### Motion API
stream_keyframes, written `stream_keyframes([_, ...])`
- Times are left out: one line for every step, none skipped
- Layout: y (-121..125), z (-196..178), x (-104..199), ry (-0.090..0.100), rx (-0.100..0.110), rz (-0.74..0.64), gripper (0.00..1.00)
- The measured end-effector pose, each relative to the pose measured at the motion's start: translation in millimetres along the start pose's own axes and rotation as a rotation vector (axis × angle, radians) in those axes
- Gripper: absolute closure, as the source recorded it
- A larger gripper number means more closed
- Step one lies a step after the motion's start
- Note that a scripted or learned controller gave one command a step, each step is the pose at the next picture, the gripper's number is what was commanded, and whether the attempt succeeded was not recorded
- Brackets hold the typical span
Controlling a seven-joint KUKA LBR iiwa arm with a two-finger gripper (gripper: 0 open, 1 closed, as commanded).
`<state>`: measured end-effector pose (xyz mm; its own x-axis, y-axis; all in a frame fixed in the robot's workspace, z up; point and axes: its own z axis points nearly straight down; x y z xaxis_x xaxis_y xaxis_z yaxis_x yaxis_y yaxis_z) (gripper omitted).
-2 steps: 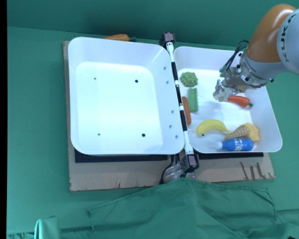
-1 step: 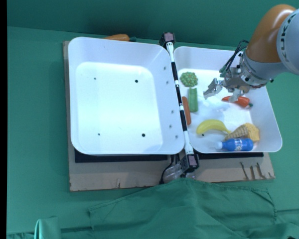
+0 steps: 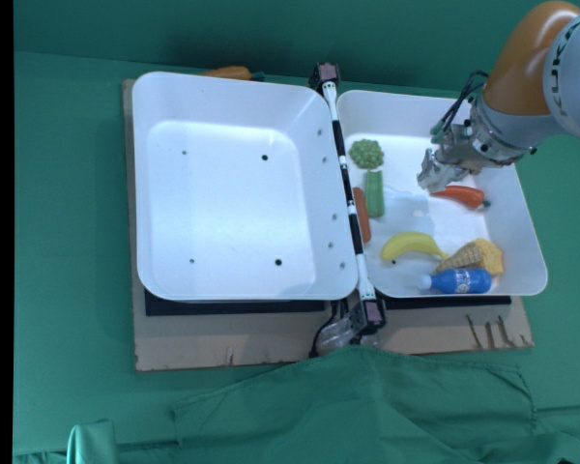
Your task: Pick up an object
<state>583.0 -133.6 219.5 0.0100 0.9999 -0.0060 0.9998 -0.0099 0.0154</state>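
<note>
1. We note the arm's metal two-finger pincer [image 3: 433, 177] over the right-hand shallow white plastic bin [image 3: 522, 222], reaching in from the right below the grey wrist and orange band. We cannot tell its state; the tip is too small and blurred.
2. Just beside the pincer tip, to its lower right, lies a red-orange pepper-shaped toy [image 3: 461, 196] on the bin floor. Whether they touch we cannot tell.
3. We record the other items in the same bin: a green toy broccoli with a long stalk [image 3: 370, 164] near the left wall, and a slim orange carrot-like piece [image 3: 362, 214] just beside it against that wall.
4. Toward the near edge: a yellow toy banana [image 3: 411, 246], a tan waffle ice-cream cone [image 3: 475, 256] and a small blue plastic bottle with a white cap [image 3: 458, 281], the cone and bottle close together.
5. The left-hand white bin [image 3: 174, 114] sits beside it, a black-and-white striped bar [image 3: 348, 196] between the two.
6. Both bins rest on a brown cardboard sheet [image 3: 222, 348] over green cloth [image 3: 68, 259].
</note>
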Motion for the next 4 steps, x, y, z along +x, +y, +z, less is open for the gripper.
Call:
stream_keyframes([0,1,0,0.000,0.001,0.000,0.00])
stream_keyframes([1,-12,-1,-0.002,-0.006,0.003,1.00])
stream_keyframes([1,-12,-1,-0.002,-0.005,0.004,0.00])
stream_keyframes([3,-25,-3,-0.004,-0.012,0.007,1.00])
